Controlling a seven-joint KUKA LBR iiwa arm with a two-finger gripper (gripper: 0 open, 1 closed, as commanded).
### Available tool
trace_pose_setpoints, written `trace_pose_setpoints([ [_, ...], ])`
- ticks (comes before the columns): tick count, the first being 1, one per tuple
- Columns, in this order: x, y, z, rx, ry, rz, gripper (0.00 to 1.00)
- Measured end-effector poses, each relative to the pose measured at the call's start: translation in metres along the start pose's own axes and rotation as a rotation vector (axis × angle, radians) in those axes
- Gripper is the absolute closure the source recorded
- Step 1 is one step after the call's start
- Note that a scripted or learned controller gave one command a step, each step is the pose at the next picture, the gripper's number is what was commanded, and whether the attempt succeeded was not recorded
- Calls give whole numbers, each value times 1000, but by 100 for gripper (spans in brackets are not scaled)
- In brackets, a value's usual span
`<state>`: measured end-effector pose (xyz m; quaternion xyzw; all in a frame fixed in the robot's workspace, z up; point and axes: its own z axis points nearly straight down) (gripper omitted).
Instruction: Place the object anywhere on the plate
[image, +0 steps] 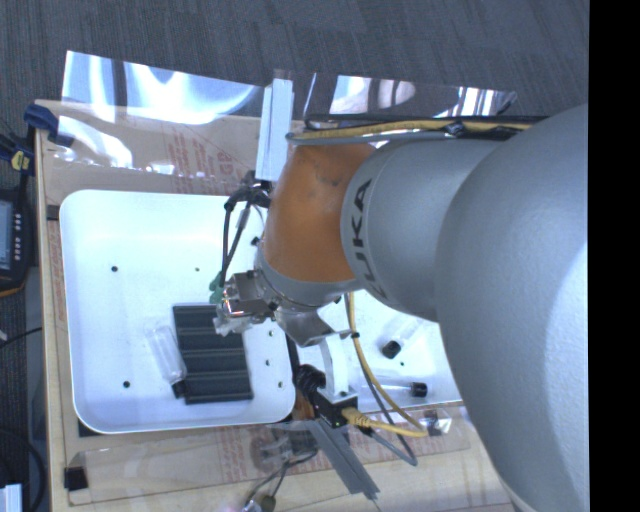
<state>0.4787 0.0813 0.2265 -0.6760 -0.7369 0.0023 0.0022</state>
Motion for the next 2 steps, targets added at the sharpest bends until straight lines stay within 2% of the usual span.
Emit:
trace_pose_setpoints([
  [1, 98, 5, 12, -2, 0, 129, 100],
  [2, -12, -3, -3, -2, 1, 379, 100],
])
